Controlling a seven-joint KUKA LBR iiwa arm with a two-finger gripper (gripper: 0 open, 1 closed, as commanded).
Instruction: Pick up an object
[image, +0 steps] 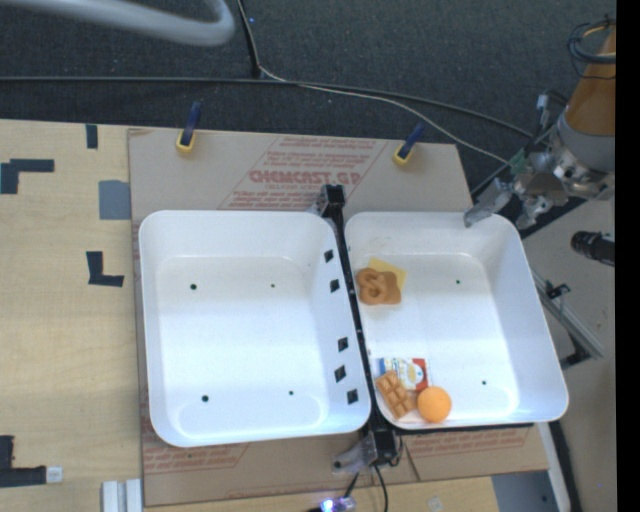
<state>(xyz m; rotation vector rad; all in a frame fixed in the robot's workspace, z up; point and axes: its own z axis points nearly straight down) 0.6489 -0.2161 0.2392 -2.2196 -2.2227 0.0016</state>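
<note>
Hand (487, 207) above far right corner of right white bin (535, 330), grip state unclear. Brown pretzel-shaped toy (378, 285), round orange ball (434, 404) untouched; approach pending.

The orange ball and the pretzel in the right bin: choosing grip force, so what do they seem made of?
Orange ball: smooth, matte, evenly coloured, probably plastic or foam. Pretzel: brown with a moulded, slightly glossy look, likely toy plastic; hardness unclear from here.

The arm (590, 90) is cut off by the top and right edges; the tool (487, 207) is too blurred to read.
</note>
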